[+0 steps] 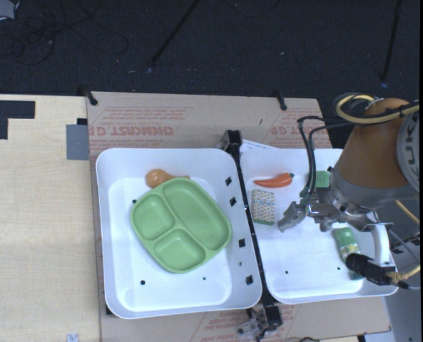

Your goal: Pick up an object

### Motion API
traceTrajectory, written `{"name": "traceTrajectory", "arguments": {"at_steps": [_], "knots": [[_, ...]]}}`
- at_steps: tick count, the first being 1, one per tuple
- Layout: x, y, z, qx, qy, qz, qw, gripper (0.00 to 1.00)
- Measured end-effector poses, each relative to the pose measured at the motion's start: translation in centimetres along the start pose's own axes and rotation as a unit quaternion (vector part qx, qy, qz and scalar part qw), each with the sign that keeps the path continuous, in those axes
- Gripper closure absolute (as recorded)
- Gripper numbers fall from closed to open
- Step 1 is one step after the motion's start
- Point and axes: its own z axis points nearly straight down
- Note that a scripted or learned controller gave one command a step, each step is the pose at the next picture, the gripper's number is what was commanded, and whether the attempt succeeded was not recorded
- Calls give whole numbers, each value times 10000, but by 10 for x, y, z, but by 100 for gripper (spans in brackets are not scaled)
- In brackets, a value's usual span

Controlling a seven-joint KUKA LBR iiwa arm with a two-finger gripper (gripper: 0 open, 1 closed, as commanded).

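Observation:
In the right bin (297, 283) lie an orange-red pepper (273, 181) near the far wall, a small speckled green packet (263, 206) beside the divider, a green block (322, 179) partly behind the arm, and a green bottle (345, 242) under the wrist. My gripper (290, 218) hangs low over the right bin, just right of the packet and below the pepper. Nothing shows held in it. The grey arm with its orange band (375, 148) covers the bin's right part.
The left bin (125, 276) holds a green divided plate (180, 224) with an orange round object (156, 177) behind it. A black clamp bar (244, 219) runs between the bins. Cables (368, 266) trail at the right bin's near corner. Cardboard lies under both bins.

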Motion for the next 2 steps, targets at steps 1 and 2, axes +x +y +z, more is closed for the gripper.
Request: {"name": "traceTrajectory", "arguments": {"at_steps": [1,2], "knots": [[0,3,-7,-71,-6,-9,10000,0],[-4,9,54,-55,-6,-8,10000,0]]}}
